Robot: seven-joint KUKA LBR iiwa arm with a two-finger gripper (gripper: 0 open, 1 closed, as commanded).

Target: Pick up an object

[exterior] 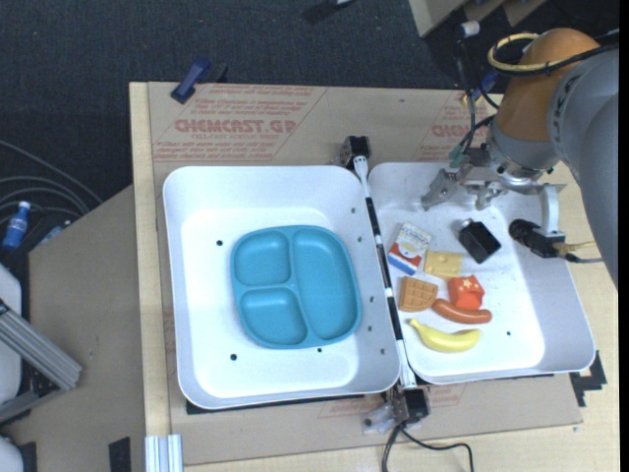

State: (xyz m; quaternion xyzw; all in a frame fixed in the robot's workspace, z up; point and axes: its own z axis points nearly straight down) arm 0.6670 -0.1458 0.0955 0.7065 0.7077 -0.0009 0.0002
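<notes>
Hanging beyond the cheese (443, 263), over the far end of the right bin (550, 347), with the gripper (462, 197) spread apart and clamped on nothing. Reached in from right of the cheese on the arm (550, 96). Found a black block (479, 241) just right of the cheese and slightly beyond it, clear of the fingers (435, 195). Found a packet (410, 247) just left of the cheese. Found a waffle (418, 293) nearer than the cheese and touching it. Found a pepper (468, 290) nearer and to the right. Found a sausage (462, 313) nearer still, then a banana (447, 337) nearest of all. Saw a blue tray (295, 285) well left of the cheese, in the left bin (187, 205).
</notes>
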